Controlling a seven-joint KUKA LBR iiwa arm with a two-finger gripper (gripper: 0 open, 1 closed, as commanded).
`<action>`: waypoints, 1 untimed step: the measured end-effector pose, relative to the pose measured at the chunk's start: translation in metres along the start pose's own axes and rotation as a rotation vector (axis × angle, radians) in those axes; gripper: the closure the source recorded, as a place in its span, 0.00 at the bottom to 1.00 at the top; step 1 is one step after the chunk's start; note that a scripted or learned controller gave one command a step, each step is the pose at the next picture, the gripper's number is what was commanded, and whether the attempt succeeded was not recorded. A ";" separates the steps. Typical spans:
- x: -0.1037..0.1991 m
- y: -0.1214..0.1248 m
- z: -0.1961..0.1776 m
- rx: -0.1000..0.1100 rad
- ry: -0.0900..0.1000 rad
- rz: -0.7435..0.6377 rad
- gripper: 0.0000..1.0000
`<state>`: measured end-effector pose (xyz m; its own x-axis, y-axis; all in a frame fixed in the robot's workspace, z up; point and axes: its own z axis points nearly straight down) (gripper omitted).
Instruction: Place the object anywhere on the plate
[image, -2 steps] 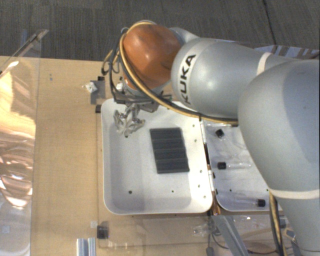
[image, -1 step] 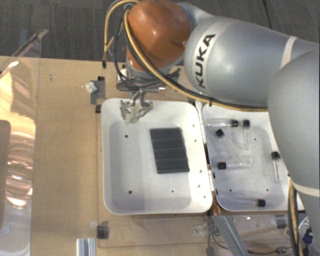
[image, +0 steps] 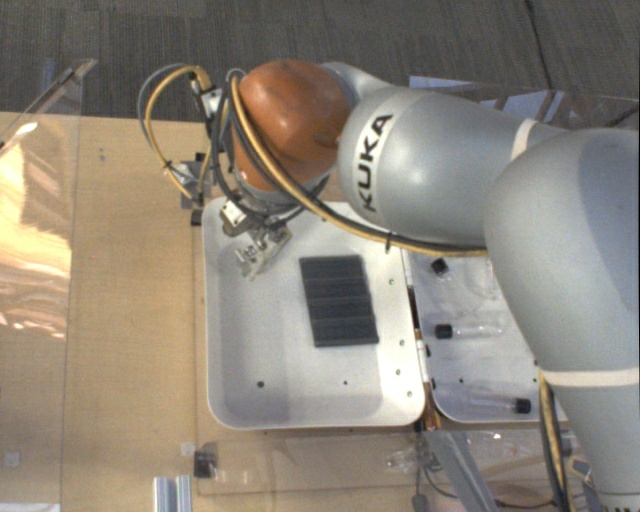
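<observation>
Plate (image: 339, 300), perhaps ribbed; arm (image: 440, 170) reads KUKA.

The plate (image: 339, 300) lies in the left bin (image: 250, 385), right of its middle, with the gripper (image: 252, 256) over that bin's far left corner. In the right bin (image: 470, 365), a tube (image: 447, 330) lies by the left edge and a second tube (image: 497, 403) along the near edge.

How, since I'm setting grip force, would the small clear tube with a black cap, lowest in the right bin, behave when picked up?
The clear black-capped tube lies on its side, so a nudge would probably roll it. It looks thin, so likely light. Its clear wall might slip in a pinch.
</observation>
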<state>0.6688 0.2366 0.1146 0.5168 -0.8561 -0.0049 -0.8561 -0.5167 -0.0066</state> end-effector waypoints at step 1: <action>-0.058 0.093 0.021 0.006 0.004 -0.308 1.00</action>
<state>0.5596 0.2386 0.0932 0.7522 -0.6590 0.0027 -0.6589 -0.7521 -0.0132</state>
